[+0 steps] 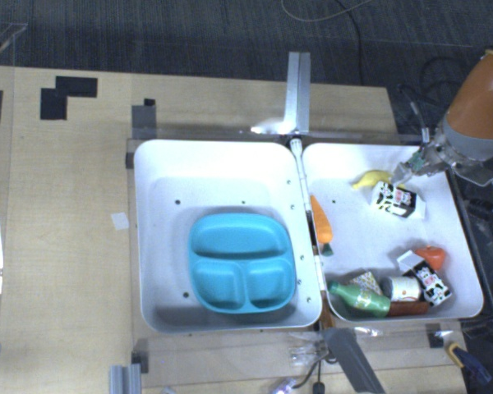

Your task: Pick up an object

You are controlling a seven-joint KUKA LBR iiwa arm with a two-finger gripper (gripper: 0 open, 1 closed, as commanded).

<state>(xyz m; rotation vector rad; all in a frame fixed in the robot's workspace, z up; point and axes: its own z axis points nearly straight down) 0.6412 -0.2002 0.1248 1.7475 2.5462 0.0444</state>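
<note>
The gripper (414, 167) hangs low over the far right corner of the right bin (345, 164), its thin metallic tips pointing down and to the left from the grey wrist with its rounded orange band; from here I cannot tell whether the tips are apart or together, and nothing shows between them. Just beside the tips lies a curved yellow banana (370, 179), smooth and toy-like, and touching it on the near side is a small boxy carton (393, 199) printed in black and white patches like a cow's hide. Along the bin's left wall rests a tapered orange carrot (320, 222), glossy like plastic. At the near right corner a heap sits crowded together: a green bottle (359, 298) lying on its side, a crumpled patterned packet (366, 282) behind it, a white cylinder like a cup (403, 288) on its side, another cow-patterned carton (433, 286), and a rounded orange-red piece (432, 258) at the back of the pile. The left bin (168, 171), the same shallow white shell with rounded corners, holds a sky-blue plastic tray (241, 261) moulded into three compartments, lying flat near the front. Both bins rest on a pale wooden bench (57, 220), with a metal rail running between them.
</note>
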